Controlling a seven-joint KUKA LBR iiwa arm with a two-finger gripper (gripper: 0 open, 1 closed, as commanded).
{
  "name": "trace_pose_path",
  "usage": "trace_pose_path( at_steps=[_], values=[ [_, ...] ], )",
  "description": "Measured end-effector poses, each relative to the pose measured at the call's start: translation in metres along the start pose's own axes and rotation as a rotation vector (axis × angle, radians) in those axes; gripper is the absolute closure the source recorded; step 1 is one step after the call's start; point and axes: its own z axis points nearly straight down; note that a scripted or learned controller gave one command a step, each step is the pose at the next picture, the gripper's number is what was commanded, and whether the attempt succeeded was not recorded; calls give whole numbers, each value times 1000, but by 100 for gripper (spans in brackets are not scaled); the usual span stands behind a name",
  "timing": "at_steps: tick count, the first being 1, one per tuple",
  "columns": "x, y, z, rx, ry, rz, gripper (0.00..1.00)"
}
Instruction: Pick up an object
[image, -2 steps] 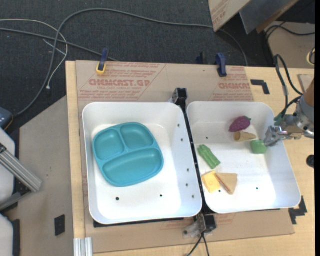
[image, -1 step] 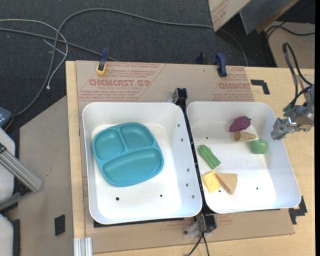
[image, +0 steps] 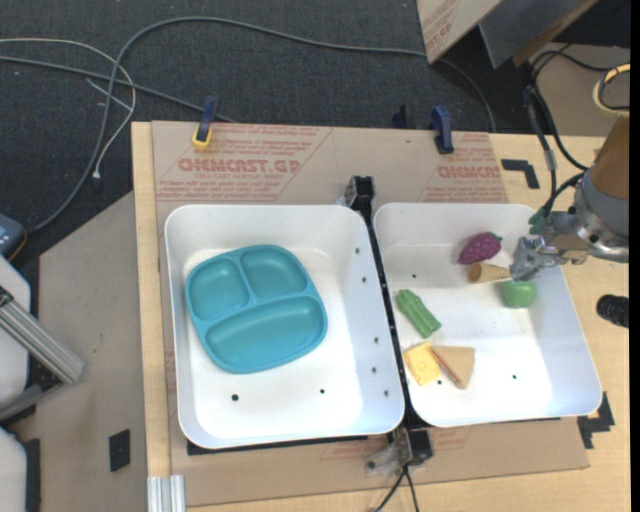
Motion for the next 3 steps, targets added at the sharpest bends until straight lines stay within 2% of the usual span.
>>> trace_pose_path(
  at_steps=[1, 2, 3],
  values=[
    [49, 11, 2, 0, 0, 1, 100],
    [104, 15, 9, 0, 0, -2, 100],
    [144, 14, 4, 0, 0, 1, 100]
  ],
)
